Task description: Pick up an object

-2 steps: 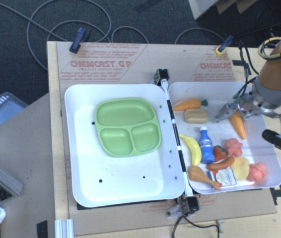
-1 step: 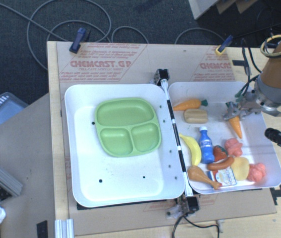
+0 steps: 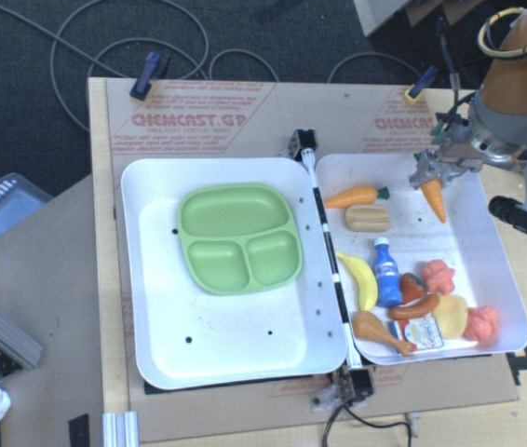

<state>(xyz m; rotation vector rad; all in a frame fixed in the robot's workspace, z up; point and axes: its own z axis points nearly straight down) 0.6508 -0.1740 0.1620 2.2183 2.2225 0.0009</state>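
My gripper (image 3: pixel 429 179) hangs over the far part of the right bin (image 3: pixel 504 254), shut on the thick end of a small orange carrot (image 3: pixel 435 201). The carrot points down and toward the front below the fingers. It looks lifted a little off the bin floor. A second carrot with a green top (image 3: pixel 352 196) lies to the left, with a tan bread roll (image 3: pixel 367 218) just in front of it.
The right bin's front half holds a banana (image 3: pixel 365 279), a blue bottle (image 3: pixel 385 271), a sausage (image 3: pixel 419 306), a drumstick (image 3: pixel 380 331) and pink pieces (image 3: pixel 480 322). A green divided plate (image 3: pixel 240 236) sits in the left bin (image 3: pixel 147 277).
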